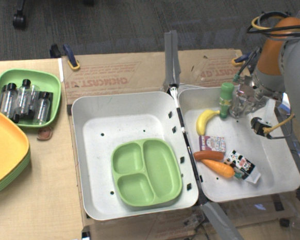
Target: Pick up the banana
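While the banana (206, 119) lies untouched near the upper left of the right bin (279, 184), just beside a green bottle (226, 99), my gripper (240, 104) hovers by that bottle, finger spread unreadable, so reaching left and descending comes next.
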{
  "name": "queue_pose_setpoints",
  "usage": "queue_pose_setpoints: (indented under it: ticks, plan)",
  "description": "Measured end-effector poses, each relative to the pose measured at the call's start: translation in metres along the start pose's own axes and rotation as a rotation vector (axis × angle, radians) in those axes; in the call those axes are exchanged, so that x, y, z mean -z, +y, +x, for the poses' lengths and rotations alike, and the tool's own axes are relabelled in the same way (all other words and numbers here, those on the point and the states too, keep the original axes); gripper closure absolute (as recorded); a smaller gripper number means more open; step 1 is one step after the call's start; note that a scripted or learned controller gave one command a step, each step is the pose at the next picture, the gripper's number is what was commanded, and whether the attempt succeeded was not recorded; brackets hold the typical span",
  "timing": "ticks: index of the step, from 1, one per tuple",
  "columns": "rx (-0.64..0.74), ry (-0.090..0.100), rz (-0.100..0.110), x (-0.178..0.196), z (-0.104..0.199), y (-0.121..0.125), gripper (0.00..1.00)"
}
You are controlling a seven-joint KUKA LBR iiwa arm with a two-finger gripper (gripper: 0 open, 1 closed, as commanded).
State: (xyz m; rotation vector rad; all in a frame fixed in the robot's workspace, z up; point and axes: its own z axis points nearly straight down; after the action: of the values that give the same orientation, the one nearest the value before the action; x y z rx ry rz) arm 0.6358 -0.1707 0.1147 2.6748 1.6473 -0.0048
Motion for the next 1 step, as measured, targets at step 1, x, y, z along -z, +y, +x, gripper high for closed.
queue_pose_setpoints:
  ticks: [1]
  plan:
    - [-0.284,0.0,0.001,-0.0234,0.0186,0.0156,1.0]
